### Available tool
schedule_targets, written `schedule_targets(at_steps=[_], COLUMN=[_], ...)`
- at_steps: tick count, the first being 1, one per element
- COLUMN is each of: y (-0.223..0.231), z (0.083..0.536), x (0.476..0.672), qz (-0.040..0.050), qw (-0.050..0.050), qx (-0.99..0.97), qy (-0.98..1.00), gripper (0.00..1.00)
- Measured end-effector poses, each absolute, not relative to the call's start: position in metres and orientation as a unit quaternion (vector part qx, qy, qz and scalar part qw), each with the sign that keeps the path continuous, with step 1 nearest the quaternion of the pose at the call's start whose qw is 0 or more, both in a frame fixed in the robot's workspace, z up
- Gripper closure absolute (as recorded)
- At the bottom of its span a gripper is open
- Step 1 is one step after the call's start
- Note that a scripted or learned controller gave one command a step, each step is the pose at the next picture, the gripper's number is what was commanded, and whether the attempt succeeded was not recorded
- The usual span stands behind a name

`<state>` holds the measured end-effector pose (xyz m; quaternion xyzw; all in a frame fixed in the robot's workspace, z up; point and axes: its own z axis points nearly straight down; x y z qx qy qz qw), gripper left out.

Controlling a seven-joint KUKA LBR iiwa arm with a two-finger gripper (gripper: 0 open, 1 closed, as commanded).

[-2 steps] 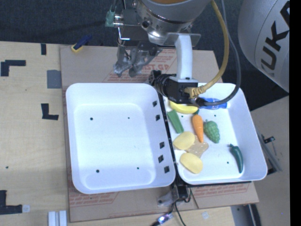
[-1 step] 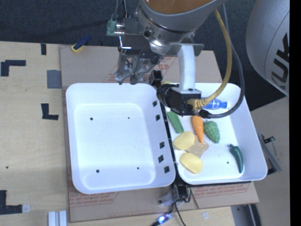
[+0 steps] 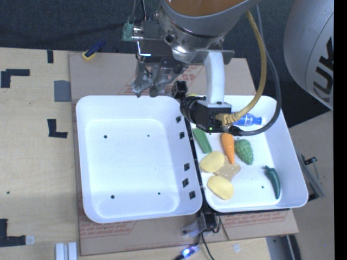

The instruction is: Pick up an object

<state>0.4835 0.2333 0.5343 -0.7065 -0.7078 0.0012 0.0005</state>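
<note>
The claw [image 3: 153, 83] hangs above the far rim of the left bin [image 3: 87, 145], over the cardboard surface [image 3: 103, 69]; nothing sits between its fingers, and whether they are spread or closed I cannot tell from this slant. All the candidates lie in the right bin [image 3: 290, 161]: a carrot [image 3: 228, 147], a green knobbly piece [image 3: 244, 151], a pepper [image 3: 272, 181], two pale potato-like lumps [image 3: 212, 162] and [image 3: 220, 187] with a tan piece [image 3: 229, 171] between them, a cucumber [image 3: 202, 141], and a blue-and-white bottle [image 3: 250, 121] near the far wall. A good pick likely means moving over the right bin and choosing something apart from its neighbours; the pepper lies alone, while the lumps touch. Descending straight down, clear of the divider, should reduce the risk of nudging things.
</note>
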Motion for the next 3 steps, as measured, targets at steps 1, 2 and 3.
schedule_targets(at_steps=[1,2,3], y=[0.2333,0.2332,0.2329], z=[0.5343,0.5342,0.5345], x=[0.4835,0.4929,0.4834], qz=[0.0011,0.0011,0.0011], qw=[0.001,0.000,0.000], qx=[-0.706,-0.707,-0.707], qy=[-0.708,-0.707,-0.708], gripper=[1.00,1.00,1.00])
